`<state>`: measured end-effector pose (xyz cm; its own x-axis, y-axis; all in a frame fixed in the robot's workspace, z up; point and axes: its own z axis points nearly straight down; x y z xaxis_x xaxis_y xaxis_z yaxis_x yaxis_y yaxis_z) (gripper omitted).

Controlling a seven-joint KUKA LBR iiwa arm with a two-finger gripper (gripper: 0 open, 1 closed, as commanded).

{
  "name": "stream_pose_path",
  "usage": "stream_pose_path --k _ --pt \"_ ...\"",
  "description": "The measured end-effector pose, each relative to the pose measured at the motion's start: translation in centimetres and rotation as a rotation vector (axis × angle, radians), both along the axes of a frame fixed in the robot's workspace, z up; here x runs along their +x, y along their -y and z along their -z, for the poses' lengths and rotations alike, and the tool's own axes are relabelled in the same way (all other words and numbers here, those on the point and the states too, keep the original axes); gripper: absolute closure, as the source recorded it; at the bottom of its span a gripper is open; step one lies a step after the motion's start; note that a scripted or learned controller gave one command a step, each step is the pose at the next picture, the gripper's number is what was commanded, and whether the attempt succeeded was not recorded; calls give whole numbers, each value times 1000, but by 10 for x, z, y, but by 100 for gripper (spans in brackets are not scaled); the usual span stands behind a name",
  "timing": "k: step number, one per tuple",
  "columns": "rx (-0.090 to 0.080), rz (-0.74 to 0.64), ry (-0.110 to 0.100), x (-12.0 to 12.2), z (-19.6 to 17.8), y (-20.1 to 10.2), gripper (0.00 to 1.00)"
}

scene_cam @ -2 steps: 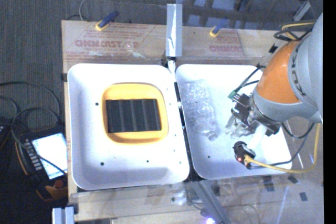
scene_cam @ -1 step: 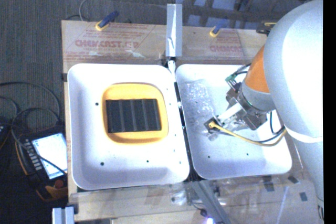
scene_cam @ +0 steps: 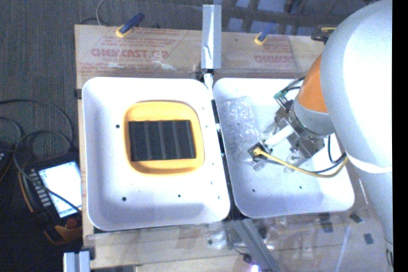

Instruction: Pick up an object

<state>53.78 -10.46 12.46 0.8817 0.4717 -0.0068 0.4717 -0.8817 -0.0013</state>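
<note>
A yellow, rounded tray-like object (scene_cam: 164,139) with a black ribbed insert lies flat in the middle of the left bin (scene_cam: 102,200). A crumpled clear plastic piece (scene_cam: 240,119) lies in the right bin (scene_cam: 293,200) near its left wall. My gripper (scene_cam: 294,148) hangs low over the middle of the right bin, just to the right of the clear plastic. I see nothing between its fingers.
The two white bins sit side by side, divided by a narrow ridge (scene_cam: 219,137). The arm's large pale body (scene_cam: 363,92) covers the right bin's right side. Two yellow-and-blue clamps (scene_cam: 129,25) sit on the board behind the bins.
</note>
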Motion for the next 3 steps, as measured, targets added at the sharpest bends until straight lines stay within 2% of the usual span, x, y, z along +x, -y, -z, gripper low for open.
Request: stream_pose_path --k 1,2,3 --pt "1 -368 2 25 -54 73 0" --pt "-10 -639 26 -30 30 3 0" --pt "1 -589 3 -10 -94 63 0"
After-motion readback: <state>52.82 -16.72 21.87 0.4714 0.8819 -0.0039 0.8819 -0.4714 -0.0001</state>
